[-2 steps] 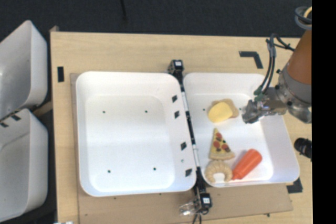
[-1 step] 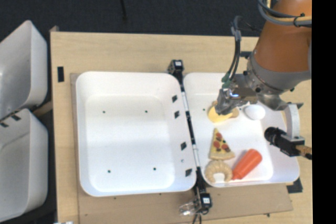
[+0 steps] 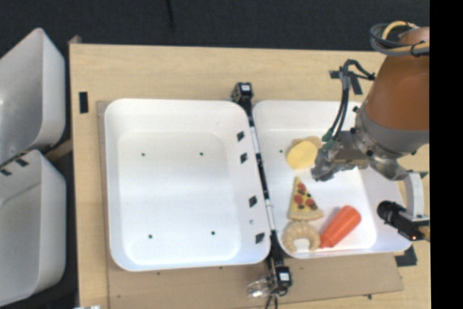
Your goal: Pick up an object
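— Four things sit in the right bin [image 3: 362, 119], and your tool [image 3: 323, 168] hangs low among them, its tip just right of the yellow piece [image 3: 302, 153]. How do you want to take the grasp?

— Start from the tool itself: from this slanted view you cannot tell how its tip is set, wide or narrow, and nothing shows held in it. I'd judge the yellow piece the natural target, since it lies just beside the tip, toward the far side of the bin.

— And the approach?

— Centre over the yellow piece before you drop. It looks rounded, smooth and pale, so an off-centre squeeze would likely squirt it sideways. You have bare bin floor to its left and far side.

— What crowds it?

— The pizza slice [image 3: 304, 200] lies just nearer, a flat wedge with red dots. Nearer again are the pale ring-shaped pastry [image 3: 300, 235] and the orange carrot [image 3: 340, 226], side by side. Keep your descent clear of the slice's tip.

— The left bin [image 3: 130, 155]?

— Well apart, across the divider on the desk [image 3: 181, 69].
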Action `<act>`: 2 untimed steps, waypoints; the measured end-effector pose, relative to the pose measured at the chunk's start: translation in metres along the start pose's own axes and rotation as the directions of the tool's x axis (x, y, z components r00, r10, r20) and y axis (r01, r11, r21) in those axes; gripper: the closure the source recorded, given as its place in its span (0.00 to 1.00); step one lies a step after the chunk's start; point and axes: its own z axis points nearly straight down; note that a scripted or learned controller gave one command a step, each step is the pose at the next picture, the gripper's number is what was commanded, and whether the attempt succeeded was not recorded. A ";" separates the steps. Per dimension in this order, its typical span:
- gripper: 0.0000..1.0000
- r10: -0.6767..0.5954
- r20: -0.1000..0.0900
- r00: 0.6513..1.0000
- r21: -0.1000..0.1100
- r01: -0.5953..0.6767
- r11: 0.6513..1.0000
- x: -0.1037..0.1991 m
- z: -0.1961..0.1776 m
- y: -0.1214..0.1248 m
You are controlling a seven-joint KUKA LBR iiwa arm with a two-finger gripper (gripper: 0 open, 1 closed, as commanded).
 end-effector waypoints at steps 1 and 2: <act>1.00 -0.013 -0.003 1.000 -0.025 0.013 1.000 0.082 -0.192 0.019; 1.00 -0.011 -0.002 1.000 -0.006 0.011 1.000 0.140 -0.198 0.017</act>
